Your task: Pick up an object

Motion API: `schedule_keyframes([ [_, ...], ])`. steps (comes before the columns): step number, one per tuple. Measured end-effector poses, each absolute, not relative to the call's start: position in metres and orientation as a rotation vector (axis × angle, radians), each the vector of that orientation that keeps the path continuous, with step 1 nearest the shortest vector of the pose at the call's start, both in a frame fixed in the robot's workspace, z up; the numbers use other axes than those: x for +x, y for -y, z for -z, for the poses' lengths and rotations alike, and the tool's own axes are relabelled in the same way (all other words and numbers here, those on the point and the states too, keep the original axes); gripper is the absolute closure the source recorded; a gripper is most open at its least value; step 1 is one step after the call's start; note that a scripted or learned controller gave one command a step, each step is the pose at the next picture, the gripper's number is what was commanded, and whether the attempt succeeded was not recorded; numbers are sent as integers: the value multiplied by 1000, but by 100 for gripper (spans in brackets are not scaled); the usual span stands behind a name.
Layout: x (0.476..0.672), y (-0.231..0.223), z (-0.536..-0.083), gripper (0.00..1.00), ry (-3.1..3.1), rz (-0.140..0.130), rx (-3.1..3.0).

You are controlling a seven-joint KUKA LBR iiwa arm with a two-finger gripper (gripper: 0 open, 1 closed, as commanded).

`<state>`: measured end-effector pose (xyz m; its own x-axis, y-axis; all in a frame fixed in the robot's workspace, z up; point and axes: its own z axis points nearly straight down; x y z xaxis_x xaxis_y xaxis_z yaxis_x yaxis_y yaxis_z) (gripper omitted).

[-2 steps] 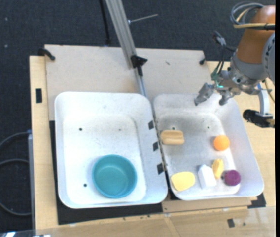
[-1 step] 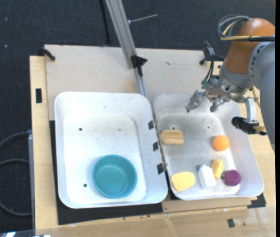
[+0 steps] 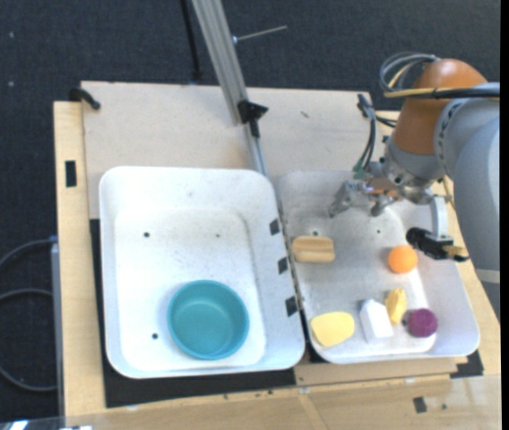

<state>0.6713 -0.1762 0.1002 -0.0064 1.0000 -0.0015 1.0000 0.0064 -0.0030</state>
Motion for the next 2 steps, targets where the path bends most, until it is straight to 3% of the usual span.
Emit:
schedule_keyframes([
  [1, 673, 177, -116, 100, 2238, -1, -2215],
  [2, 673, 171, -177, 100, 2231, 7, -2221],
])
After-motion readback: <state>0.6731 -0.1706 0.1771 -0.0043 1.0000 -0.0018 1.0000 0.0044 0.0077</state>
